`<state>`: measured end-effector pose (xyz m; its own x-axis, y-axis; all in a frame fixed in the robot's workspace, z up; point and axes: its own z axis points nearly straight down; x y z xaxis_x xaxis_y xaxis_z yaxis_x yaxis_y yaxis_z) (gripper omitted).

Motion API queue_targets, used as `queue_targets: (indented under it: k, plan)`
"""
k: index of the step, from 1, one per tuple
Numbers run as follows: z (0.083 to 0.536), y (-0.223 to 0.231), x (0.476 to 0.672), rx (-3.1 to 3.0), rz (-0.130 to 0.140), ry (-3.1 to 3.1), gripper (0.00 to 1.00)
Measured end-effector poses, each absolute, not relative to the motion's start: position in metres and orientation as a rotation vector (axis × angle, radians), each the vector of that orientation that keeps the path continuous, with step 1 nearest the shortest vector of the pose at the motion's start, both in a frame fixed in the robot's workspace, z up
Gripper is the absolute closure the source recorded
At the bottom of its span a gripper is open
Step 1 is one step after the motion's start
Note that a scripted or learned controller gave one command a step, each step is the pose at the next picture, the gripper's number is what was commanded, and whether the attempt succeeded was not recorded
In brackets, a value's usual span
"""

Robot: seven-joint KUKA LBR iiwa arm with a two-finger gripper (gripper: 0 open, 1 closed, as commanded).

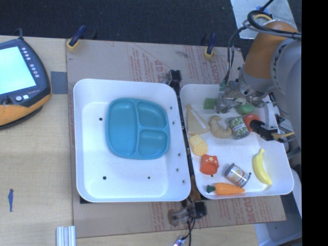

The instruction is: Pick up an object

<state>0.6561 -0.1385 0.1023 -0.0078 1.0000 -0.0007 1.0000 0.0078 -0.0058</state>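
One pincer (227, 105) hangs over the green item (210, 104) in the right bin (279, 188).

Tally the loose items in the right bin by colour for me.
Green: 3 (block, piece by gripper, can)
Yellow: 2 (banana, corn)
Orange/red: 3 (carrot, orange block, red piece)
Tan: 2 (wedge, pastry)
Silver: 1 (tin)
Total: 11

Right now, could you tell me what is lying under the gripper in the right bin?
Beneath the gripper a green block shows to its left and another green item to its right. Whatever lies directly under it is covered.
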Motion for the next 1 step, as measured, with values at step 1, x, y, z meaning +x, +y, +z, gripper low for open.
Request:
queue_targets:
  k: [1]
  plan:
    - [0.1802, -0.1663, 0.657, -2.22, 0.001, -2.225, 1.0]
